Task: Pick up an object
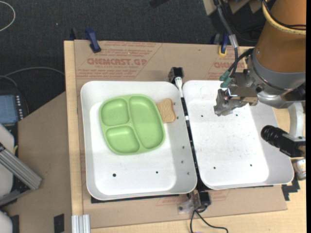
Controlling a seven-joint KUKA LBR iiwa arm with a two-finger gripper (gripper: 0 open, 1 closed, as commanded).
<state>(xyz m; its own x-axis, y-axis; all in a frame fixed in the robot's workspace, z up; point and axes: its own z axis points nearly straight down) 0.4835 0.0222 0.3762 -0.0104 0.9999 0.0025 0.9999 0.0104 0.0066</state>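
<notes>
**Claw hanging over the right bin, objects lying in the left one**

The grey arm with the orange band [284,18] is reaching in from the right side of the camera view, and its metal two-finger claw [222,108] is hanging over the far part of the shallow white right-hand bin [233,164]. Whether the claw is released or clenched cannot be told from this slant; nothing is showing between its tips, and the bin floor under it is showing only small dark specks.

The things to pick are sitting in the shallow white left-hand bin [131,183]. A light green plastic plate with three compartments [132,124] is lying flat in the far half of that bin. A small tan, biscuit-like rectangular piece [166,110] is lying just beside the plate's right rim, touching or nearly touching it, near the wall that the two bins are sharing. Both are lying well apart from the claw, with the dividing walls between them.

The bins are resting side by side on a brown cardboard sheet with red print [121,57] that is covering the tabletop. A blue clamp [92,40] is gripping the far left edge of the sheet, and a black cylindrical part [274,136] is jutting in over the right bin's right edge.
</notes>
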